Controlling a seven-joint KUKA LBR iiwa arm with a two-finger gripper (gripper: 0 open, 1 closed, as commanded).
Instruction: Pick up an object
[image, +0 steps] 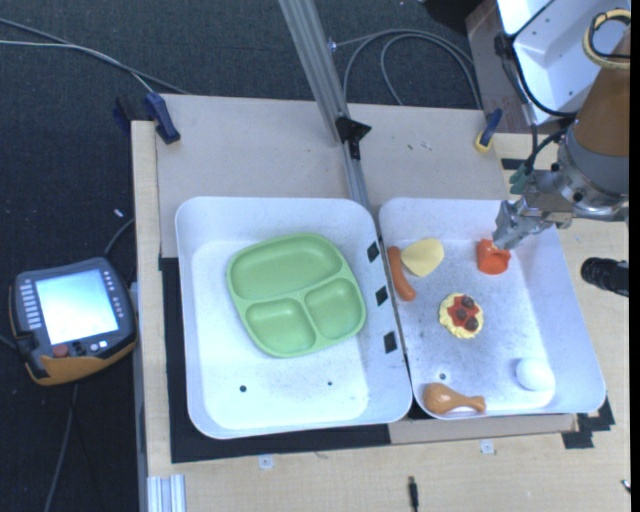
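Camera view — jaws (507, 234) over orange piece (492, 259) near bin's far edge.

— Where does the single camera sit?
— High above the pale wooden worktop (260, 150), tilted down at a slant, far enough to take in both shallow white plastic bins (200, 300).
— And the jaws?
— At the frame's right, bins spreading leftward from them.

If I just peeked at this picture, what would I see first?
Probably the big green plate with three sections, lying in the left white bin. Next, the robot's hand reaching in from the right, just above a small orange toy in the right bin. That bin also holds a toy hot dog, a little pizza, a white egg and a chicken drumstick.
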